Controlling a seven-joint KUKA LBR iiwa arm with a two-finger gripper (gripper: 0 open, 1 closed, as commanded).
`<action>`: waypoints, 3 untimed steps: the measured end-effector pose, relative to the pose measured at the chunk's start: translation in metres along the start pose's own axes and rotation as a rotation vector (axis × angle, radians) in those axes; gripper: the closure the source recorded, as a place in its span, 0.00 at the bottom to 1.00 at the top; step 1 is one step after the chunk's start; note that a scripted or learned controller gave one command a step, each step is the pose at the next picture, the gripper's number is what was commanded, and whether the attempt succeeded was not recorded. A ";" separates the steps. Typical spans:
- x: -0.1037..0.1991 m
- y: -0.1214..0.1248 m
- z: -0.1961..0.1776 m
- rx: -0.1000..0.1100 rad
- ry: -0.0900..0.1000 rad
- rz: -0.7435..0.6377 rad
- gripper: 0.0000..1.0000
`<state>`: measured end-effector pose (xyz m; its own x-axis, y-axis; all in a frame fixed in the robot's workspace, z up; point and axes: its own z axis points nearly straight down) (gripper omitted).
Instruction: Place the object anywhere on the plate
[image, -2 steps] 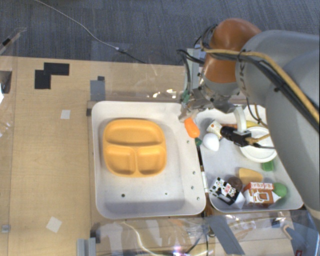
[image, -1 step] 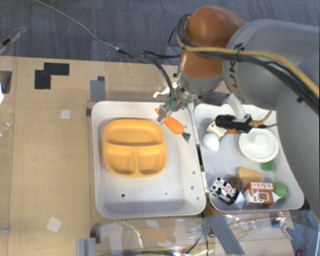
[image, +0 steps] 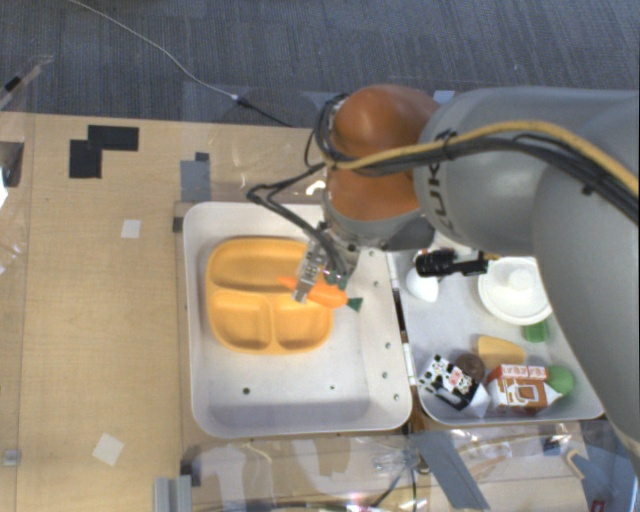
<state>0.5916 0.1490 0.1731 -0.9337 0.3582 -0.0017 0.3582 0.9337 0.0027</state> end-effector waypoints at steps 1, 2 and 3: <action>0.042 0.026 -0.077 -0.008 -0.009 -0.068 1.00; 0.040 0.026 -0.085 -0.009 -0.010 -0.066 1.00; 0.039 0.027 -0.097 -0.015 -0.016 -0.066 1.00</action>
<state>0.5648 0.1881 0.2704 -0.9551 0.2959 -0.0183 0.2956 0.9552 0.0166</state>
